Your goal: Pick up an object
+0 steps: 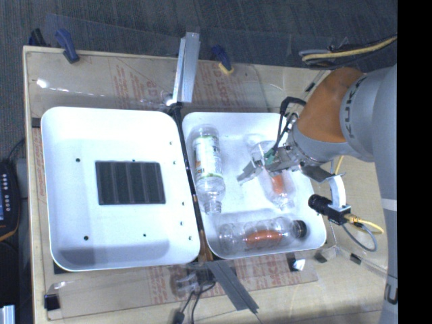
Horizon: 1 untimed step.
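The arm (351,113) reached in from the right and bent down over the right-hand bin (233,123), with its gripper (264,164) low among the contents near the bin's middle. Three clear plastic bottles lay in that bin: one with a green-and-white label (205,167) along the left wall, lengthwise from far to near; one with an orange label (263,233) lying crosswise along the near wall, its dark cap to the right; and a third, with an orange band (279,184), right under the wrist, just beside or touching the gripper. The gripper's metal parts and the clear plastic ran together in the glare, so whether the jaws stood apart or closed could not be told, and nothing could be seen held between them. The left-hand bin (61,181) held only a dark ribbed rectangular panel (130,182) on its floor. As a judgement, the pick was in its approach or grasp stage: the arm was down at the third bottle, which seemed the likely target, but every bottle appeared to rest on the bin floor. Securing a hold and lifting clear were left to do, and slick, round, transparent bottles looked apt to slip.
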{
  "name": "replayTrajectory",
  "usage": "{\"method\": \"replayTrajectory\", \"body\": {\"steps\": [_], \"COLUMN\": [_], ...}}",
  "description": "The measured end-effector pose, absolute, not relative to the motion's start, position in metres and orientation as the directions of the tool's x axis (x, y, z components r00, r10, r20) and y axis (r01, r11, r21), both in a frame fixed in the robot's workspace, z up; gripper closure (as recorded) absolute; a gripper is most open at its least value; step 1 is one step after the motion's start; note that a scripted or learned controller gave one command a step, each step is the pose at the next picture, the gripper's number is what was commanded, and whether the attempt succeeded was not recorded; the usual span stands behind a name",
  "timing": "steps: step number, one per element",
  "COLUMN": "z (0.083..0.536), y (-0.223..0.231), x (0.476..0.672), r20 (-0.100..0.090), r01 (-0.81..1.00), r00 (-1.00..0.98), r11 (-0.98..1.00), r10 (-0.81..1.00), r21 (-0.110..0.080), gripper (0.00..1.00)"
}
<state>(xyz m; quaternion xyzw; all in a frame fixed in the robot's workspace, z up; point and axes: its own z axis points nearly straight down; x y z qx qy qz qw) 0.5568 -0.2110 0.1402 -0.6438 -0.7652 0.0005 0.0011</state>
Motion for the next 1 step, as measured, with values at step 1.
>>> {"method": "replayTrajectory", "body": {"steps": [1], "z": [0.1554], "y": [-0.211], "x": [0.5686], "r20": [0.001], "r01": [0.982], "r00": [-0.188], "r11": [0.188], "r10": [0.982], "r21": [-0.003], "gripper": [0.0]}}
